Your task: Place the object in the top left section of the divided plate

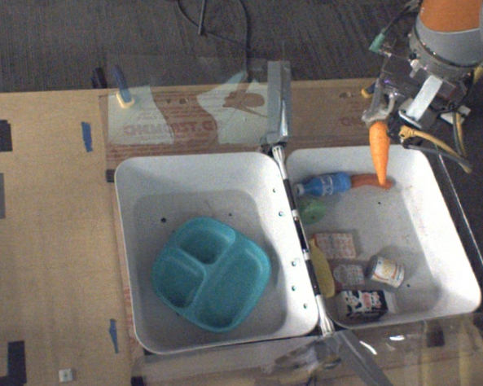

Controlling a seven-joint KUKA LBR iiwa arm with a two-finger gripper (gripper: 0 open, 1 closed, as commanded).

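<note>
- Camera view: I take the divided plate [212, 273] as my landmark. It is teal, it lies flat in the left white bin [135, 186], and its three sections hold nothing.
- I see the arm [452, 12] entering at the upper right, well away from the plate. Its orange band sits at the frame's top edge and the wrist points down and to the left.
- The gripper [379, 121] hangs over the far rim of the right white bin [463, 272], up and to the right of the plate. I read its fingers as pinching the top end of the carrot [379, 154].
- The carrot hangs almost upright, tip down, with the tip just beside an orange item on the bin floor. I cannot tell whether they touch.
- A blue bottle [326, 184] lies right of the plate, across the divider between the bins.
- A yellow banana [322, 269] lies along the right bin's near wall, just right of the plate.
- A small can [387, 270] and a black-and-white carton [363, 303] lie further right of the plate.
</note>
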